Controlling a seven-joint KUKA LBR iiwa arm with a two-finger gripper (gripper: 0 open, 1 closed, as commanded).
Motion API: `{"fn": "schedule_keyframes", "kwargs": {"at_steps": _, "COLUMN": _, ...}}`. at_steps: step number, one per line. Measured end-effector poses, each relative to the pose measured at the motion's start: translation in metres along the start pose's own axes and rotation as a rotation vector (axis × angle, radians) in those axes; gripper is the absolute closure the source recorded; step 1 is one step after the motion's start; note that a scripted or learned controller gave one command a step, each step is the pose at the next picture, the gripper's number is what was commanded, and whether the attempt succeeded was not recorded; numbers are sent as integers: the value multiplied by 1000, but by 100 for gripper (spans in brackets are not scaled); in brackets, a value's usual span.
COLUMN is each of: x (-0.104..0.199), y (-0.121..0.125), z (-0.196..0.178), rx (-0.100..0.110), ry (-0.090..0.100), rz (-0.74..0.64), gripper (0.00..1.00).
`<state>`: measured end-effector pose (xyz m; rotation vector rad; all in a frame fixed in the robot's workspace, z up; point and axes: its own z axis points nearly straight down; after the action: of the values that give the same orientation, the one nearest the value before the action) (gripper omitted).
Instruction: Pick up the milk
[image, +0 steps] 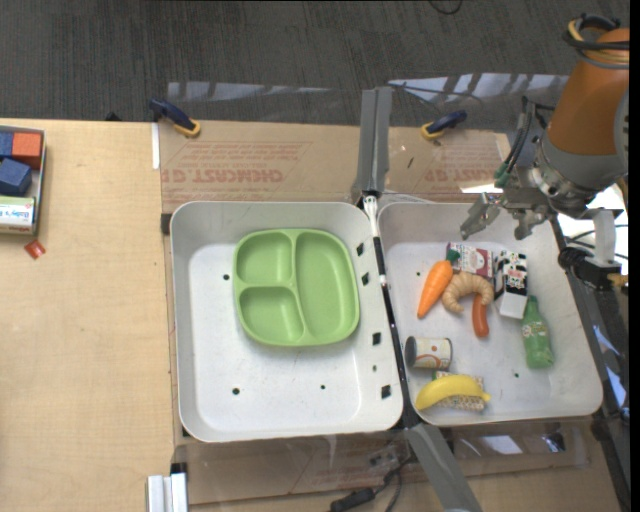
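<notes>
White plastic makes up both shallow bins: the left white bin (200, 330) carries a pale green three-compartment plate (296, 287), and the right white bin (570, 395) carries the loose goods. Beneath them lies a flattened brown cardboard sheet (260, 165) held by blue and yellow spring clamps (175, 117) on a light wooden bench (80, 350); dark grey carpet (250, 45) lies beyond it.

From the right, the grey arm with its orange band (590, 105) reaches over the right bin's far edge. Its two-finger gripper (505, 215) hangs above the bin with its fingers apart and nothing between them.

Contents of the right bin, in descending size: a green plastic bottle (537, 335) near the right wall; a yellow banana (450, 391) at the front; an orange carrot (434, 286); a tan croissant-shaped piece (469, 290); the black-and-white cow-patterned milk carton (512, 284), lying just below the gripper; a red and white carton (470, 260), just beside the milk; a small tan can (430, 351) on its side; and a small red sausage (480, 318).

Assessment: the approach is in hand, grasp not yet made. The carton is crowded by the bottle, the croissant and the red carton, so the fingers should straddle its narrow sides and descend squarely to avoid nudging neighbours.
</notes>
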<state>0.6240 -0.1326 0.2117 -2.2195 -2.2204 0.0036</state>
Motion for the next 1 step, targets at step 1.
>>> {"fn": "schedule_keyframes", "kwargs": {"at_steps": 1, "x": -1, "y": 0, "z": -8, "rx": 1, "ry": -1, "rz": -1, "gripper": 100}}
